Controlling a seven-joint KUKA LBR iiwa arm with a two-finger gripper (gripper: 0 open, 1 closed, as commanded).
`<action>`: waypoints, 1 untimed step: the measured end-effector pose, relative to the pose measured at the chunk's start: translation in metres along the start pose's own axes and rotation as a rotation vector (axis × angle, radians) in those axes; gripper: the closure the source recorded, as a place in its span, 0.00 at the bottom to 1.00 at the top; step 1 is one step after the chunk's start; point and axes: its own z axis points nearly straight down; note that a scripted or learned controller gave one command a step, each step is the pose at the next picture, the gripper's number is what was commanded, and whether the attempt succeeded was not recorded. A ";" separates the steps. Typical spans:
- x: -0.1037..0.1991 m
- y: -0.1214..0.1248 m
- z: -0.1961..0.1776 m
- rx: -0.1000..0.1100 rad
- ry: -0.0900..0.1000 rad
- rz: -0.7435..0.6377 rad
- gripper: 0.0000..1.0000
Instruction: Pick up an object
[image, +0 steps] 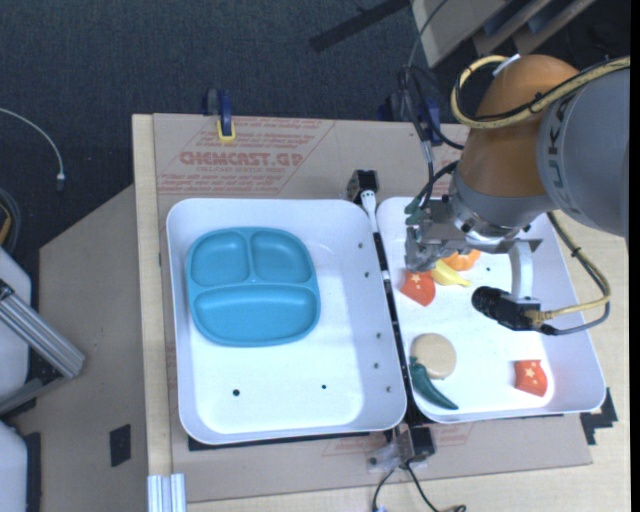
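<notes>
While the arm (540, 130) reaches in from the right of the camera view, its gripper (432, 250) hangs low over the upper left part of the right bin (580, 360). I cannot tell how it is set, since the grey wrist and the orange band above it hide that part from the camera.

Just below the gripper, a red piece (420, 288) lies near the bin's left wall. Beside it, partly under the wrist, lie a yellow piece (452, 277) and an orange piece (462, 262), touching or nearly touching each other. None of them can be seen held.

Lower in the same bin sits a round tan piece (435, 353), with a dark green pepper (430, 385) just below it and touching its edge. A small red and white piece (531, 376) lies well apart, near the bin's lower right corner. A black part with a yellow cable (505, 305) hangs over the bin's middle.

Next door, the left bin (340, 380) holds a blue divided plate (254, 285) in its upper left part, lying flat with three compartments. Both bins rest on a brown board (250, 150).
</notes>
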 end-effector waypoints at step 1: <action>0.055 -0.011 -0.010 -0.002 0.000 0.000 1.00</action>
